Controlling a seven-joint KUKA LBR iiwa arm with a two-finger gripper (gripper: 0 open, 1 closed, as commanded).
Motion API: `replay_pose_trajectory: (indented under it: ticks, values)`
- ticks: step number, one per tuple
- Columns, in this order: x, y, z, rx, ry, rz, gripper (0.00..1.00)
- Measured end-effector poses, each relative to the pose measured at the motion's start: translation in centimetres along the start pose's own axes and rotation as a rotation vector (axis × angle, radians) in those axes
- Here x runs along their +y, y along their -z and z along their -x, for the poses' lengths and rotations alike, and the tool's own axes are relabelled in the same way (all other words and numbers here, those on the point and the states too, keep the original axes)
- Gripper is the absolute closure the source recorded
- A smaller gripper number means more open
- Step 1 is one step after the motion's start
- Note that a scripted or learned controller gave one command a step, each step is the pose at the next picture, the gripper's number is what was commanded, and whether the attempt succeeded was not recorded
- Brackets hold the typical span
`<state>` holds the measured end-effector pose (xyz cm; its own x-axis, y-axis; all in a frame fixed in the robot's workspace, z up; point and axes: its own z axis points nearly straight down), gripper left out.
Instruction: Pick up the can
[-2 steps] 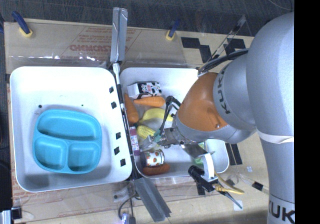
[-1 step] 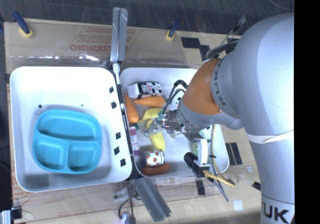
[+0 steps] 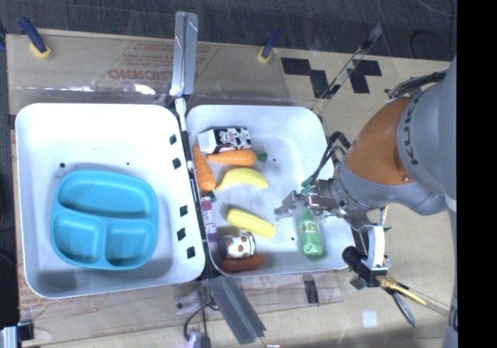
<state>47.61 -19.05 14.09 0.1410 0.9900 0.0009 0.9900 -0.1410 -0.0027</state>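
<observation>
gripper (image 3: 299,203) hangs over the right bin (image 3: 303,125), its opening impossible to tell, well apart from the can (image 3: 240,244), likely light, rigid, slippery: grasp across its round sides.

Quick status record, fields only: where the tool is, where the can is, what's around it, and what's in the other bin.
tool: over the right bin, near its right wall
can: near the bin's front edge, left part, apart from the tool
next to can: sausage in front, banana behind
under tool: green bottle
also in right bin: second banana, carrot, milk carton
left bin: blue divided tray
</observation>
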Motion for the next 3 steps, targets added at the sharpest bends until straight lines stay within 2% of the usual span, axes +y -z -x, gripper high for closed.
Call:
replay_pose_trajectory:
  ticks: [1, 2, 3]
  values:
    - [9.1, -1.6, -3.7, 0.0, -0.326, -0.002, 0.0]
    - [9.1, -0.7, -3.9, 0.001, -0.315, -0.007, 1.0]
    - [0.0, 5.9, -3.5, 0.001, -0.017, -0.002, 1.0]
